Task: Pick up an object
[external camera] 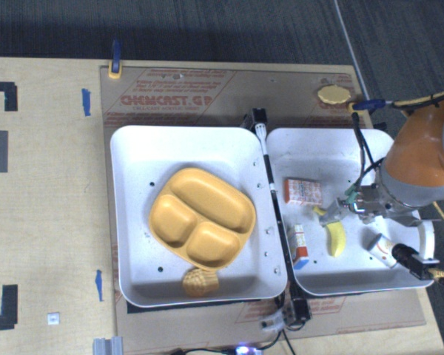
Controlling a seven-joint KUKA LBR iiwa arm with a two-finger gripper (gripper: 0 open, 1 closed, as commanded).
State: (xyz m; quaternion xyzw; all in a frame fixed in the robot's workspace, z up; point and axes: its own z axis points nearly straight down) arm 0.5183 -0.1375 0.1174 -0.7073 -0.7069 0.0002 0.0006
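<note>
A pale wooden tabletop point(44, 198) carries two shallow white bins side by side. In the left white bin point(126, 146) lies a large yellow plastic plate with three compartments point(200, 217), and a small tan, ridged, rounded object point(200, 281) sits just below it against the bin's near wall. The right white bin point(311, 143) holds a small red-and-white carton point(303, 191), a narrow red, white and blue packet point(300, 244) beside the dividing wall, and a small yellow toy banana point(336, 240) near the middle. The end effector point(357, 203) hovers just above and right of the banana, on a grey arm with an orange band point(422, 157) reaching in from the right; whether it is released or clenched cannot be told. The banana looks the likeliest target. The risk is that the end effector descends off-centre and nudges the curved, smooth banana aside, or that it slips out on lifting; the nearby carton could also be bumped.
</note>
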